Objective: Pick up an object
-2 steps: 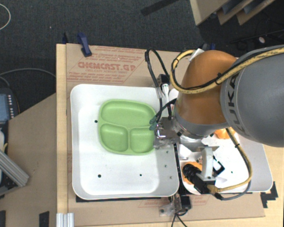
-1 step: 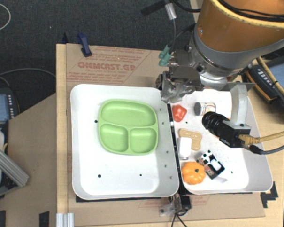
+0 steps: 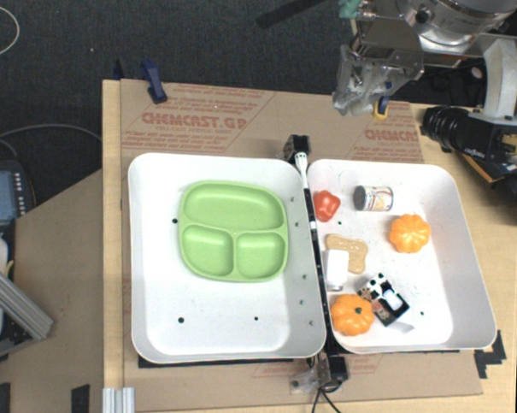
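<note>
Jaw state cannot be told from this angle: the grey metal gripper hangs high over the cardboard beyond the bins' far edge, nothing visibly in it, so the pick looks unstarted. Left white bin holds a green three-compartment plastic tray, long axis running left-right; right white bin holds a red pepper-like toy, small tan jar lying sideways, dark cap pointing left, and two orange pumpkins.

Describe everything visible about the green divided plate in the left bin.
The pale green, plastic-looking divided plate lies flat, right side up, in the upper middle of the left white bin. It is a rounded rectangle with a raised rim and three compartments: one wide section along the far side, two smaller ones nearer the camera. Nothing sits in it, and only the bin floor touches it.
</note>
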Controlling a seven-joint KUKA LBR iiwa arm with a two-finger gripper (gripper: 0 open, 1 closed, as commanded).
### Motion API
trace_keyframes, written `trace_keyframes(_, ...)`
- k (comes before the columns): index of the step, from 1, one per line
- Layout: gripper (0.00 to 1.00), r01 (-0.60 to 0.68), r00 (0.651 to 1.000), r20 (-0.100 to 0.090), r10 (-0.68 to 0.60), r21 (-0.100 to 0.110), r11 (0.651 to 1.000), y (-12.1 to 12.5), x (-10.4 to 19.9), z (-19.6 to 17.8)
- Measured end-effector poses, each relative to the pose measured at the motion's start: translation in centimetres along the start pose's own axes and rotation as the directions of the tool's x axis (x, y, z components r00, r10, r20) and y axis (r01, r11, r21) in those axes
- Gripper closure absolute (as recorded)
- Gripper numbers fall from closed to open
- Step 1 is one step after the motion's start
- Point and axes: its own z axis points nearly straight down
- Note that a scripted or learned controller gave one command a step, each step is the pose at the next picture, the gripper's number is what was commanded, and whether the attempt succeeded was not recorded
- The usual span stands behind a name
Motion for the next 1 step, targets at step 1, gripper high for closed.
trace_keyframes(1,1.0,-0.002,1.0,0.004,0.002,0.029,1.0,-5.22,-2.54,12.88)
